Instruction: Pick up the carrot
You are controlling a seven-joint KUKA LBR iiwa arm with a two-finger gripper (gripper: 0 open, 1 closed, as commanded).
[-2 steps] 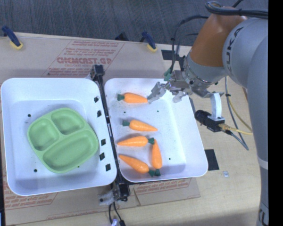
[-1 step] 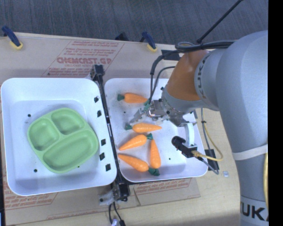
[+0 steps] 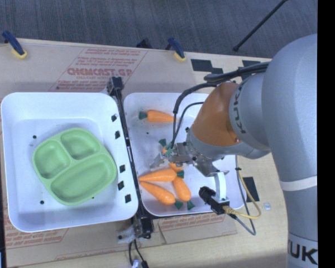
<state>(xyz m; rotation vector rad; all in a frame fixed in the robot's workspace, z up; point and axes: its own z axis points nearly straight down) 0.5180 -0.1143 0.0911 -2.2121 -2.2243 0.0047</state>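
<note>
The desk (image 3: 39,60) is covered with brown cardboard printed in red, clamped at its far edge by blue and yellow clips (image 3: 14,43), and dark grey carpet is seen beyond it. Two shallow white bins are set side by side on it. In the left bin (image 3: 11,149) a green divided plate (image 3: 75,165) is laid. In the right bin (image 3: 135,110) several orange carrots with green tops are scattered. One carrot (image 3: 158,116) lies alone near the far wall, its long axis running left to right and its green end pointed left. Three more (image 3: 166,186) are bunched near the front wall, lying at differing slants. The grey arm (image 3: 290,121) with its orange band is reached in from the right, and the claw (image 3: 170,155) is lowered over the middle of the right bin, just above the bunch. Whether the claw is apart or together cannot be told.
</note>
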